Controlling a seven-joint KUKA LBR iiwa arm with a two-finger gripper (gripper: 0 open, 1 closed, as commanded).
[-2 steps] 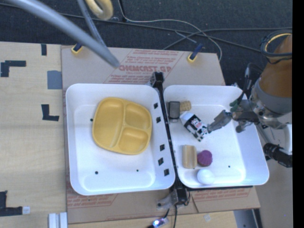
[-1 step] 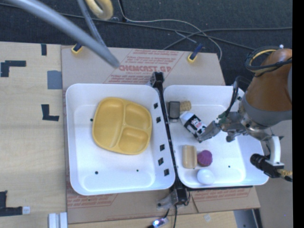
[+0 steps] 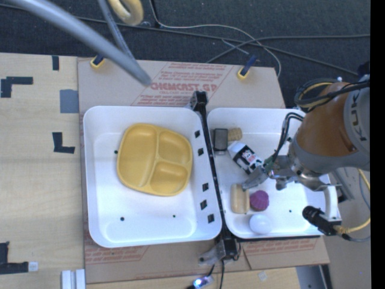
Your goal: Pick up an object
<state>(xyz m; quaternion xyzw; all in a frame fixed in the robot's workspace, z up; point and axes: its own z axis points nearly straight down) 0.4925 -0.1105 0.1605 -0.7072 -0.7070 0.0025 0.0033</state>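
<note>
Starting at the left, looking at the wooden bench (image 3: 36, 179) with a few dark tape marks. Noticing at the top left a grey tube (image 3: 66, 21) crossing at a slant, with a yellow loop (image 3: 123, 2) near it. Moving right, finding a cardboard sheet (image 3: 180, 80) with red print, lying under both bins.

Coming to the left bin (image 3: 96, 161), holding only a yellow plate (image 3: 155, 159) with three compartments, lying flat near the middle, a little toward the far side. Passing the black divider (image 3: 207, 173) between the two bins.

Entering the right bin (image 3: 301, 221), finding all small things in its left half. Seeing near the far left corner a black box (image 3: 221, 139) and, just beside it, a brown cork (image 3: 234, 135). Seeing next a white bottle (image 3: 245, 156) with a dark label, lying on its side at a slant. Seeing closer to the near wall a tan block (image 3: 240, 198), touching or almost touching a purple lump (image 3: 260, 200), and below them a white ball (image 3: 261, 223).

Reaching in from the right, the grey and orange arm (image 3: 328, 137), bending down into the right bin. Hanging with the gripper (image 3: 264, 178) between the bottle and the purple lump, just above the lump. Not being able to tell whether open or closed, nor seeing any thing gripped in it. Lying on the bin floor, all six things, none lifted.
</note>
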